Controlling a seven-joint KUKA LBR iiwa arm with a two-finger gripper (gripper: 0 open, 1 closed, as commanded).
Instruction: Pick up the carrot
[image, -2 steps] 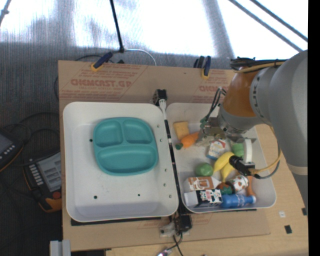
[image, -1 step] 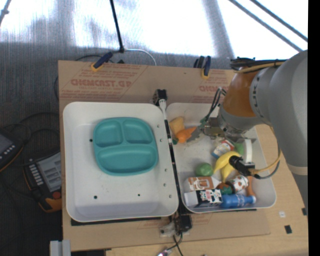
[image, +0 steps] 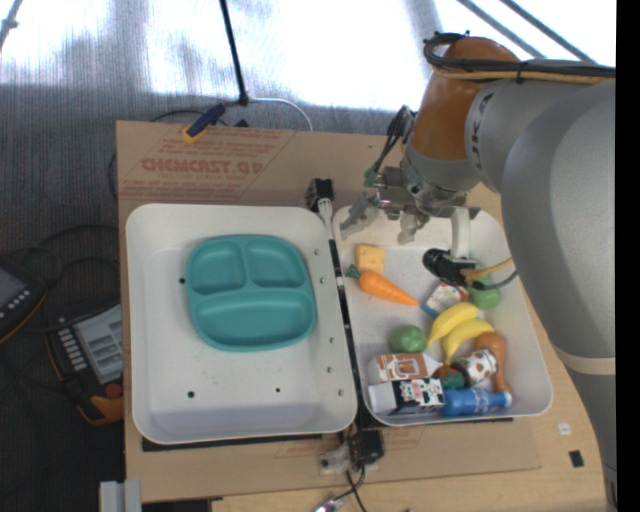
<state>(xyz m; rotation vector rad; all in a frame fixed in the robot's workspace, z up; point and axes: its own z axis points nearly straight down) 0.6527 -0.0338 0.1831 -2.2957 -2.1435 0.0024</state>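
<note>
Hand (image: 385, 215) open, above bin's (image: 530, 395) far edge. We go down slow over carrot (image: 385, 288), grab its fat middle.

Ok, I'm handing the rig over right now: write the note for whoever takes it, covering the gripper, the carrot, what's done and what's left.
Gripper: over the far end of the right bin, jaws open, holding nothing.
Carrot: lying flat in the right bin, just nearer the camera than the gripper, beside the cheese wedge, pointed end toward the bananas.
Left bin: holds a teal tray.
Done: arm is near the carrot.
Left: descend, close on the carrot, lift.
</note>
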